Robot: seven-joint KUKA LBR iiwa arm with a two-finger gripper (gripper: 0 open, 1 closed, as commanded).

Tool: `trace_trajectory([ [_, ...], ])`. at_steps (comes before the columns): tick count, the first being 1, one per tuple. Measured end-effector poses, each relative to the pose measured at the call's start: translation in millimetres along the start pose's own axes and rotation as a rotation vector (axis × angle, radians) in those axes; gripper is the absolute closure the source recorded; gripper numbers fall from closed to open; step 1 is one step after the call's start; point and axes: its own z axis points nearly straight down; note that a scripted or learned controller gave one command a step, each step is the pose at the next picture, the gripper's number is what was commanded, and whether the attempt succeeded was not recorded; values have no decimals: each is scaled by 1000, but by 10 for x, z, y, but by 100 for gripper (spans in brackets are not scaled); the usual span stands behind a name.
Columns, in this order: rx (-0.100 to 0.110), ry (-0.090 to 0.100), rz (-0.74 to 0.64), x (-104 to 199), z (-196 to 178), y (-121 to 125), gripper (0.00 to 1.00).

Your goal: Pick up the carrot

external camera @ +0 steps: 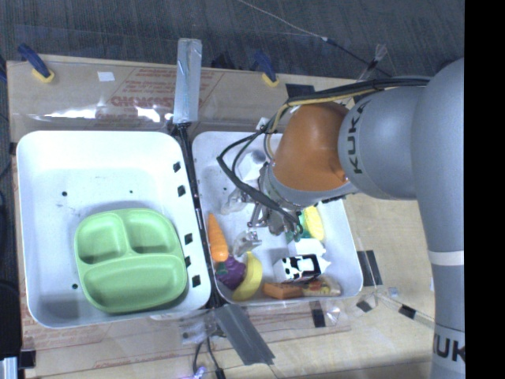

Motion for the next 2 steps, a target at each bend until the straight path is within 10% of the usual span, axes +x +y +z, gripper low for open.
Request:
trace_trajectory([
  [1, 1, 3, 252, 256, 6, 47, 0],
  [2, 0, 1, 244, 242, -97, 59, 100],
])
